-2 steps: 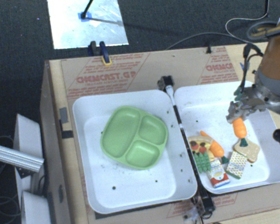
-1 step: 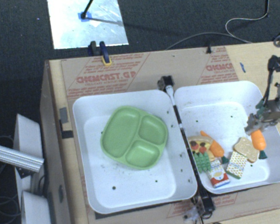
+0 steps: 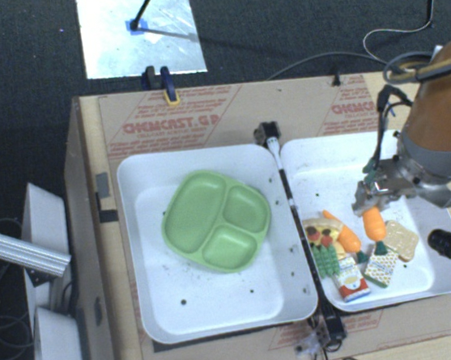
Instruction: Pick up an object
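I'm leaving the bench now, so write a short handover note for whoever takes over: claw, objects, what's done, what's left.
Claw: low over the right white bin, just above an orange carrot-shaped toy; its grip state is unclear.
Objects: that toy, a second orange carrot toy, a tan cracker-like piece and small printed packets are clustered in the right bin. A green divided plastic plate lies in the left white bin.
Done: nothing visibly lifted.
Left: grasp and raise one object.

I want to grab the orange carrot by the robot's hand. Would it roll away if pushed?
The carrot looks rounded and tapered, so it might roll in a curve. Its smooth, shiny skin suggests plastic: probably light, stiff and a bit slippery. The cracker touching it may stop it.
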Action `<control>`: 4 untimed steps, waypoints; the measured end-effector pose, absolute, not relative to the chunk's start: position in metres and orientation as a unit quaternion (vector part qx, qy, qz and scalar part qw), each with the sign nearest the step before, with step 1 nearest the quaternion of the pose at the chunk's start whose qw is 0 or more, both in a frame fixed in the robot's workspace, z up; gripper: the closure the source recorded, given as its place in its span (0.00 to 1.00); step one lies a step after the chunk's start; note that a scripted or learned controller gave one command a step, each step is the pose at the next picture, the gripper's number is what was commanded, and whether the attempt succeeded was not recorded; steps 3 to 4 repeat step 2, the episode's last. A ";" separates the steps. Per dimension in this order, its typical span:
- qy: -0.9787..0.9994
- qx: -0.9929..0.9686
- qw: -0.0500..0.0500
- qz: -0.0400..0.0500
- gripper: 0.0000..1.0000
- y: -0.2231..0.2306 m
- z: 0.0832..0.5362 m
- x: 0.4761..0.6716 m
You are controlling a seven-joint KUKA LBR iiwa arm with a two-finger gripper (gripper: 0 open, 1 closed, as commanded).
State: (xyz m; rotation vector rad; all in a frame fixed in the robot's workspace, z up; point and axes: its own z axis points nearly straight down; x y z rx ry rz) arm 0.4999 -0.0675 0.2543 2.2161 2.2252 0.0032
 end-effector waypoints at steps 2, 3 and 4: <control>0.708 0.707 0.001 0.000 1.00 -0.113 0.260 0.550; 0.708 0.707 0.001 0.000 1.00 -0.113 0.260 0.550; 0.708 0.707 0.001 0.000 1.00 -0.113 0.260 0.550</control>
